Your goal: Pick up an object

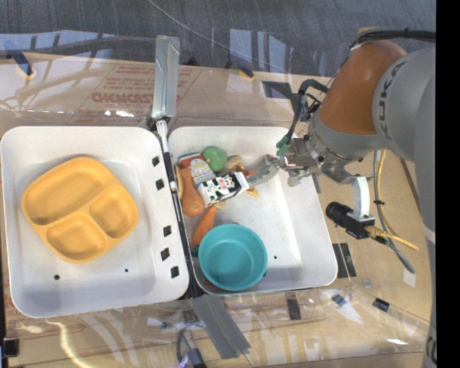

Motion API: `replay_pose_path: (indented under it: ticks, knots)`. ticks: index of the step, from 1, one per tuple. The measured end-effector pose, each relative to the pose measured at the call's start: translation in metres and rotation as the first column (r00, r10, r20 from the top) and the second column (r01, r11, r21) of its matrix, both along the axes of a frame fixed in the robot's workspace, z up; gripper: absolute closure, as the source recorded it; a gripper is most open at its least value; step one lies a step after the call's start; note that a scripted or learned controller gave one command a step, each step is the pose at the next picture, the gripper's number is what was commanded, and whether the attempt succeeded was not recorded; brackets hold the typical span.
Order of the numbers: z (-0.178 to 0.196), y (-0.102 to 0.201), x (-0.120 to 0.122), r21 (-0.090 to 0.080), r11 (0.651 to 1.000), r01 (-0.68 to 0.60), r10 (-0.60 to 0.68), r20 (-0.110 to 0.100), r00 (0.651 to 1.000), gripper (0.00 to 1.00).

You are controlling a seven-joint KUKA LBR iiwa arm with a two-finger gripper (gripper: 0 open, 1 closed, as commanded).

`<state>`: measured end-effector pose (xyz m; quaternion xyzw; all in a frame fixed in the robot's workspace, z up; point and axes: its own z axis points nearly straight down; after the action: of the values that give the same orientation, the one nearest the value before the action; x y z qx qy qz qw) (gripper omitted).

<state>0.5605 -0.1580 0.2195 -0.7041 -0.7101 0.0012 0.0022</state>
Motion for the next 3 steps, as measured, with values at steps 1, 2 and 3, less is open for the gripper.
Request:
replay_pose_path:
  ticks: [1, 2, 3]
  knots:
    - [-0.127, 0.005, 0.092, 0.000, 0.989, 0.151, -0.151, -0.011, 0.989, 0.00]
    - [-0.109, 0.005, 0.097, -0.001, 0.990, 0.143, -0.143, 0.002, 0.990, 1.00]
    - [-0.026, 0.139, 0.097, 0.002, 0.882, 0.471, -0.471, 0.005, 0.882, 1.00]
